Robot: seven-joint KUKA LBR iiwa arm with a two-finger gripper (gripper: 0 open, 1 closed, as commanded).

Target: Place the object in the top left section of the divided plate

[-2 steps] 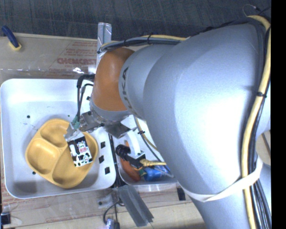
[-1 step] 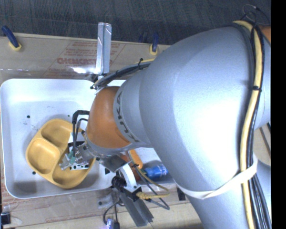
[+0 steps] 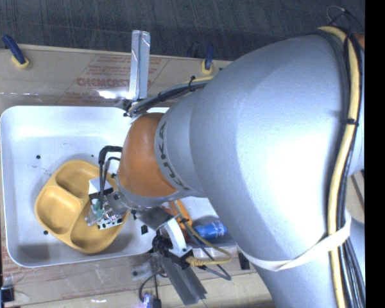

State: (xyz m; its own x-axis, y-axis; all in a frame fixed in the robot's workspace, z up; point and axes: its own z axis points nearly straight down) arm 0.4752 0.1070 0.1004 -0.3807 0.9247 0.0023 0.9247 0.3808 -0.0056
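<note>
Where the bench point(image 3: 64, 281) edge runs nearest the camera, a blue object point(image 3: 212, 228) lies among cables just beside the white bin point(image 3: 25, 146). Inside that bin rests the yellow divided plate point(image 3: 61, 204), its sections facing upward. Over the plate's right side hangs the end effector point(image 3: 102, 215); whether it is spread or pressed together cannot be told, and nothing is visibly pinched. Above it, the orange band point(image 3: 144, 159) joins the grey arm point(image 3: 263, 153). Beyond the bin stands a metal post point(image 3: 140, 63) on brown board.
</note>
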